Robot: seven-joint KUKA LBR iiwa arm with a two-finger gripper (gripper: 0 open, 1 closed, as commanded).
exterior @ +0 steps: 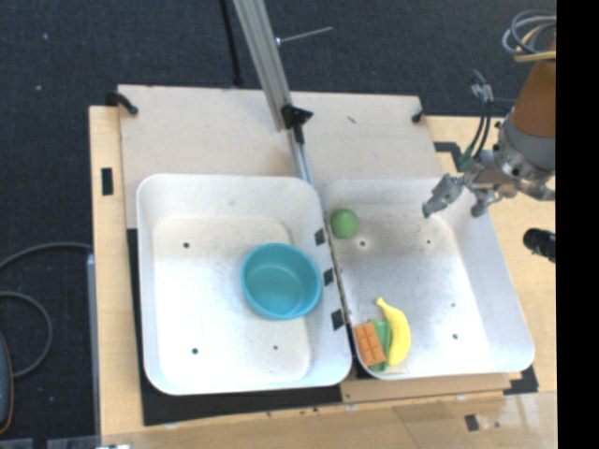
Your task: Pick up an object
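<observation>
Smooth plastic bowl (pixel 282 281), speckled bins (pixel 168 363)

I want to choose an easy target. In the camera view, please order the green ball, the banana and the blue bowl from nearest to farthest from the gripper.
From the gripper:
1. Green ball, right bin, upper left corner.
2. Banana, right bin, near front edge.
3. Blue bowl, left bin.

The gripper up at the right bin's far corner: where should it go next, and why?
Probably a short move left and down toward the green ball. The gripper hangs over the right bin with nothing between its fingers, and the ball lies alone, while the banana is crowded into the near corner.
</observation>
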